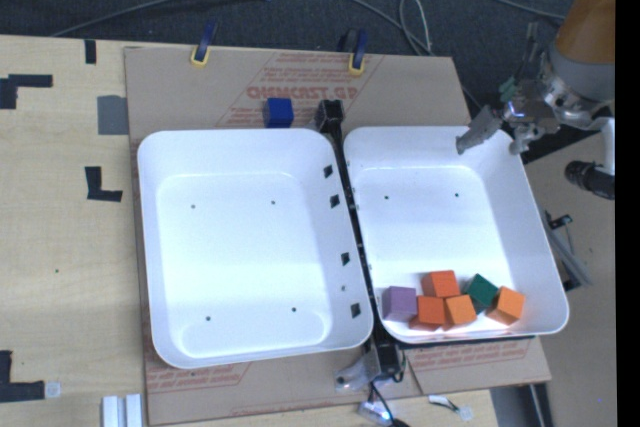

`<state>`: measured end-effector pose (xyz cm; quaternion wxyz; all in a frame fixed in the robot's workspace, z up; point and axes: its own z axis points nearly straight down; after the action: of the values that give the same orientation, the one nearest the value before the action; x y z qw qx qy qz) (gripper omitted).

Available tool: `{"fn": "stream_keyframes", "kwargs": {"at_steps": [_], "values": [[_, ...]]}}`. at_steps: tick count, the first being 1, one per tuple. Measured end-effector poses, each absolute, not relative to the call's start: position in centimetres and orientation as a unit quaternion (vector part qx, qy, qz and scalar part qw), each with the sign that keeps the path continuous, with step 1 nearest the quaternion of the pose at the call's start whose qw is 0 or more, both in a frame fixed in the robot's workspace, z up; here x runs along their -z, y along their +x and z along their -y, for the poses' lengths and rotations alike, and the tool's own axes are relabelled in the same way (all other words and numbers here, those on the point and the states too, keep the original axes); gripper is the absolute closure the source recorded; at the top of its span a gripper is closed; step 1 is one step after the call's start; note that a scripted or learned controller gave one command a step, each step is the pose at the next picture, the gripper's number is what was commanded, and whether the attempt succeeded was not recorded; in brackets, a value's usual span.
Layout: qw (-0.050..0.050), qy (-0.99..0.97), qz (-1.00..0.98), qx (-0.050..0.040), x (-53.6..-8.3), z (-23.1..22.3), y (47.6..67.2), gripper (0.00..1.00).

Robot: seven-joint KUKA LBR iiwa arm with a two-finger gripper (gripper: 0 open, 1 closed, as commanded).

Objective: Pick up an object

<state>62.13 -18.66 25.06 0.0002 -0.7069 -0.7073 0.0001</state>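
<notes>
**Blocks clustered in the right bin, gripper above its far right corner**

The gripper (487,128) hangs over the far right corner of the right bin (520,185), with nothing between its fingers; how wide they stand cannot be told. The blocks lie together at the bin's near right: a purple block (399,303), four orange blocks (440,284), and a green block (482,291) touching its neighbours. The left bin (160,245) sits beside it. A blue block (279,111) rests on the cardboard sheet (400,85) beyond the bins, beside faint red printing too blurred to read.
</notes>
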Motion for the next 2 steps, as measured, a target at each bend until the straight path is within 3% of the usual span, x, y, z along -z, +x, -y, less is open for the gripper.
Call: {"fn": "stream_keyframes", "kwargs": {"at_steps": [1,2], "values": [[0.005,-0.706,0.708,-0.0029,-13.8,14.3,56.2,0.00],[0.002,-0.709,0.706,-0.0013,-8.7,17.5,49.1,0.00]]}}
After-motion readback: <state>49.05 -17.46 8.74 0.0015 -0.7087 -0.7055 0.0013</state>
